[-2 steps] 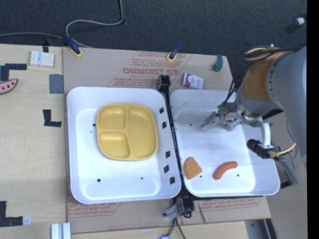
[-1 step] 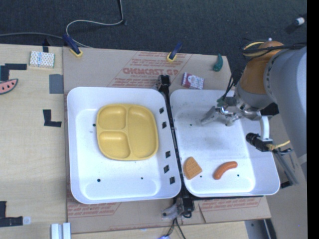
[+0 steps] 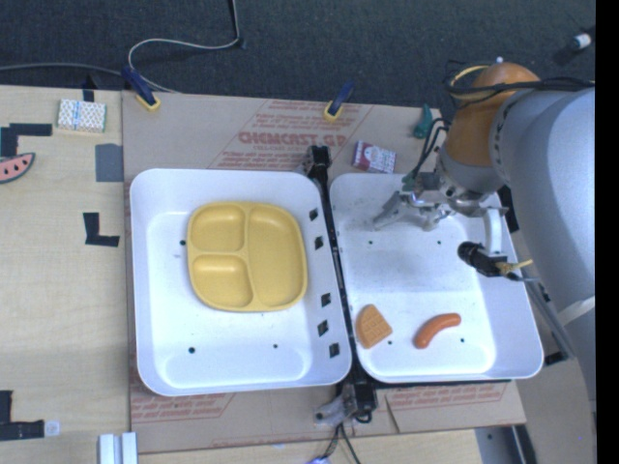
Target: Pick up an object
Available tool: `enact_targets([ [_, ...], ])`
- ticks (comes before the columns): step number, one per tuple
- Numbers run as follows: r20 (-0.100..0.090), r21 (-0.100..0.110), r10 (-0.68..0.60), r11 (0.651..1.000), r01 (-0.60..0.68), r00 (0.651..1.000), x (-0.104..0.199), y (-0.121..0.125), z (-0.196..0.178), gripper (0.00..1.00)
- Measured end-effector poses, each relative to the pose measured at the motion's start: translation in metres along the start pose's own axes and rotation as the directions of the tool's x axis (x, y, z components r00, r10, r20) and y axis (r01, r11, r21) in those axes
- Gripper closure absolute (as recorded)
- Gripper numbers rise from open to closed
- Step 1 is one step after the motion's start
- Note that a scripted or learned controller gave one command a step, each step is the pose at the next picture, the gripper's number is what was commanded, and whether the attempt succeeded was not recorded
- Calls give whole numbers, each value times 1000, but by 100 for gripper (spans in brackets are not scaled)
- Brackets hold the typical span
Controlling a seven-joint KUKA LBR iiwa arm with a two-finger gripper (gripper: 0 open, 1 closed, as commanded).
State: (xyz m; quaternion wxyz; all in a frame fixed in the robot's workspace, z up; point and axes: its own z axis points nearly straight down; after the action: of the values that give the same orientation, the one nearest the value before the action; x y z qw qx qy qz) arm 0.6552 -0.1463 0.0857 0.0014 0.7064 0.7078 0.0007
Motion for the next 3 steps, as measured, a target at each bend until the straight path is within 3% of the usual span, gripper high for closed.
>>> enact_targets([
  [1,1,2,1,1000,-1,1000,20,-18,0,0],
  [2,2,1,1,1000,-1,1000,35,-55,0,0],
  [3,0,1,1,1000,-1,1000,44,-8,0,0],
])
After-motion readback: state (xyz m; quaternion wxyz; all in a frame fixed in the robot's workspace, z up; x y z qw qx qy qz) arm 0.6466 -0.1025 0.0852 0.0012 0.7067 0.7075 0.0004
